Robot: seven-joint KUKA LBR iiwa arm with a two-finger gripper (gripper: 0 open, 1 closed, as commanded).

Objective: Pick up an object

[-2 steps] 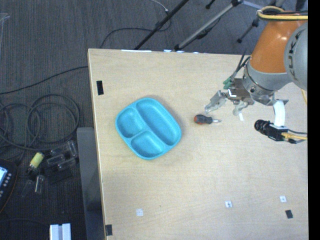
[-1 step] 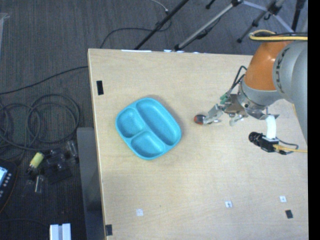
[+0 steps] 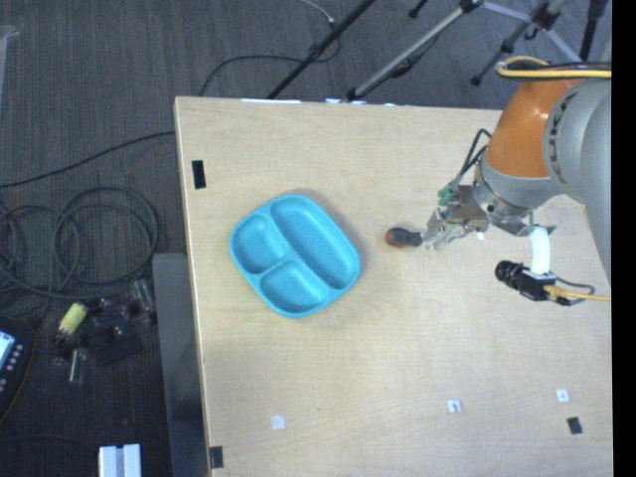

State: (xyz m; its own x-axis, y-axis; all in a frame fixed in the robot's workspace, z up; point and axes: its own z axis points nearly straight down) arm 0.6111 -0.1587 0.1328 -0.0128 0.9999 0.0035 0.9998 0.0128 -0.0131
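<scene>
Light wooden bench top [image 3: 397, 366] fills the middle and right of the camera view; dark carpet around it, with coiled black cables [image 3: 89, 232] at 9 o'clock and tripod legs [image 3: 437, 18] crossing at 12 o'clock. A blue divided tray [image 3: 294, 254], three compartments, rounded corners, lies flat on the bench just left of centre, turned at a slant. At 3 o'clock from the tray, well apart from it, a small dark reddish-brown object [image 3: 401, 237] rests on the wood; shape too small to make out beyond a rounded blob. The arm [image 3: 556, 137] enters from 3 o'clock of the frame, grey with its orange band showing at upper right. The gripper [image 3: 439, 233] hangs low over the bench, its tip just to the 3 o'clock side of the small object, near or touching it; contact cannot be settled from this angle. Whether the hand is spread or closed cannot be told, the metal parts being blurred together; nothing is seen held. At 4 o'clock from the gripper a black fitting with a white piece and yellow cable [image 3: 532, 276] hangs off the wrist over the bench. Small black tape marks [image 3: 198, 174] sit on the bench near its left edge, and more marks near the lower right.
</scene>
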